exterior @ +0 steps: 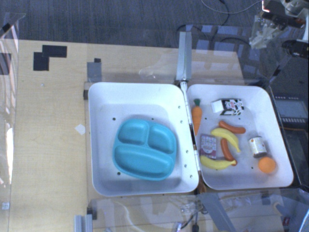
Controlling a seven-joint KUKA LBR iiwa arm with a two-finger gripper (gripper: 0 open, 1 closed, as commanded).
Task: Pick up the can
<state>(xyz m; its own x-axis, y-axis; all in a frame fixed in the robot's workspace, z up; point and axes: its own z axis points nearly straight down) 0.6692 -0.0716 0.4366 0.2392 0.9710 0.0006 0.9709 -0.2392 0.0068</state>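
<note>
Nearest the camera, at the front of the right bin (285, 180), an orange (267, 165) lies close to the front right corner. Just behind it and a little to the left, the can (257, 146) lies on the bin floor, silvery with a pale label, touching nothing that can be made out. Left of the can sit two bananas (227, 139), one at the front and one curving behind it, with a reddish sausage (227, 150) between them and a small red and white packet (208, 145) at their left. A second sausage (232, 127) lies just behind the upper banana. A carrot (196, 117) stands lengthwise against the bin's left wall, its green top pointing away. Farther back is a white carton with black patches (228, 106).

In the left bin (96, 129) a blue divided plate (145, 149) rests in the middle, well apart from the can.

Far beyond both bins, at the upper right corner above the bench (48, 129), the pincer (263, 35) hangs high on the arm, well away from the can and touching nothing in the bins. Whether it is apart or together cannot be told from here.
</note>
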